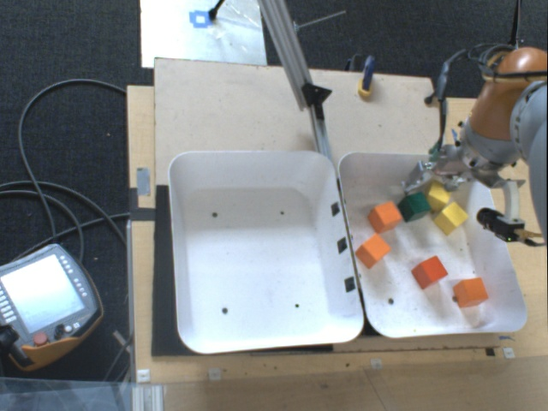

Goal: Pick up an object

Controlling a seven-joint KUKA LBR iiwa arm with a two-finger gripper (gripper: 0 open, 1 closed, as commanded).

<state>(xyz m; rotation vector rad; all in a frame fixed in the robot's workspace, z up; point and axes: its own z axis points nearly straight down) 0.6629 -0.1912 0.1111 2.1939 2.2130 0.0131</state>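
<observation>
Grey pendant (38, 302) on dark carpet (68, 32), wooden bench (257, 101), white bins (257, 315), pincer (432, 174) grip unclear

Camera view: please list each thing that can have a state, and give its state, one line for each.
Hand: low over the right bin's far side, beside the green block.
Green block: in the right bin, touching a yellow block.
Right bin: holds seven blocks.
Left bin: sits level beside the right bin.
</observation>
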